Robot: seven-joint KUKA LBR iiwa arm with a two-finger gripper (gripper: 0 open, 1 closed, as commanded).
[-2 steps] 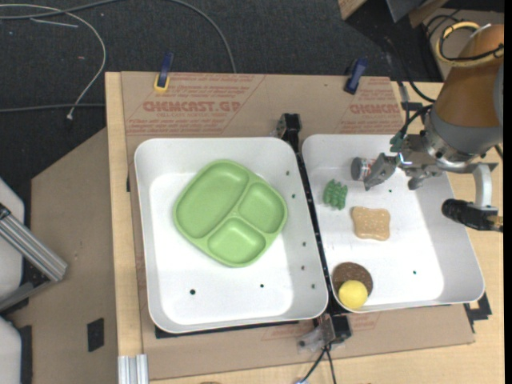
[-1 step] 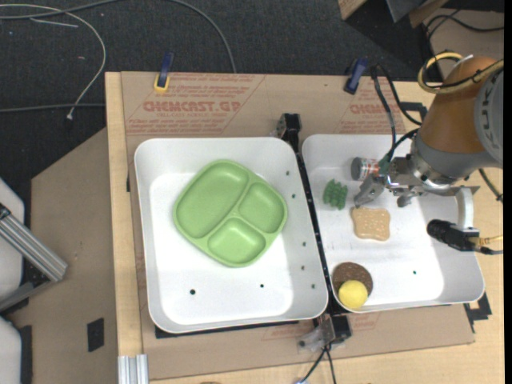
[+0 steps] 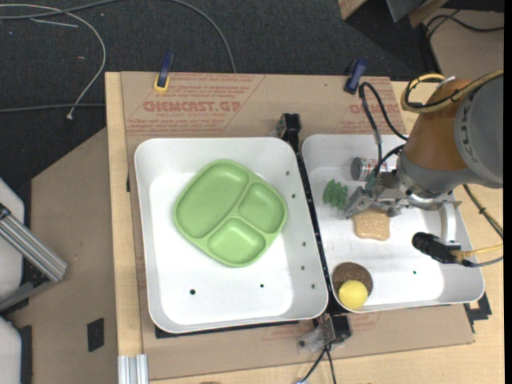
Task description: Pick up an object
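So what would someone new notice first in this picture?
Probably the green plate, a divided one lying alone in the left bin. Next, the arm reaching into the right bin, low over a tan piece, with a yellow ball at the near edge.

The arm (image 3: 472, 130) is reaching in from the right, its grey body bulking large and the orange band (image 3: 436, 134) showing above the wrist. The wrist is angling down and to the left, and the gripper (image 3: 370, 202) is hanging low at its end, fingers pointing leftward.
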